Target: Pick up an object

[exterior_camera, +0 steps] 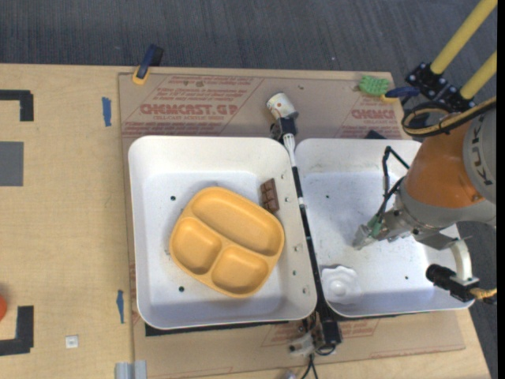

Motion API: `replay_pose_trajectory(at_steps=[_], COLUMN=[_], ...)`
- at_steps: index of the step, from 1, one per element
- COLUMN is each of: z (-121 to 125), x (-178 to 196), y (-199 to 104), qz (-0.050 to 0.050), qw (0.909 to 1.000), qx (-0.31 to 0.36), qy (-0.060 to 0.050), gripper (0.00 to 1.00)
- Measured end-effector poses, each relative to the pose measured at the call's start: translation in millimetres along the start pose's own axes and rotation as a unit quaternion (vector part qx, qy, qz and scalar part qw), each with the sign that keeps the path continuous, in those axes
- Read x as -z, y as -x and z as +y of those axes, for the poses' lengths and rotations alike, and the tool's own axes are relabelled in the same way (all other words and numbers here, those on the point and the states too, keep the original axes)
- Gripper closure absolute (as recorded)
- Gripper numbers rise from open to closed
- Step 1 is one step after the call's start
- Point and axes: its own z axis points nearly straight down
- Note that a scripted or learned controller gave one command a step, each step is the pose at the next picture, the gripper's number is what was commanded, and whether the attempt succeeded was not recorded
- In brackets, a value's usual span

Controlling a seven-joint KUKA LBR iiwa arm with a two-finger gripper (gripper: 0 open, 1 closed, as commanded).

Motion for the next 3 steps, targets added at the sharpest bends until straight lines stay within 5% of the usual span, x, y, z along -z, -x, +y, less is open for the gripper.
replay_pose_trajectory(at_steps=[1,2,3], z=[-48.4,49.0,62.0], x=[42.9,106.6,89.3], y=[29.6,102.1,109.9], qz=[-0.001,-0.001,0.000], qw=[0.9652,0.9749,0.9981], qx=[-0.261,-0.223,-0.061], qy=[-0.001,0.000,-0.001], gripper=[1.00,1.00,1.00])
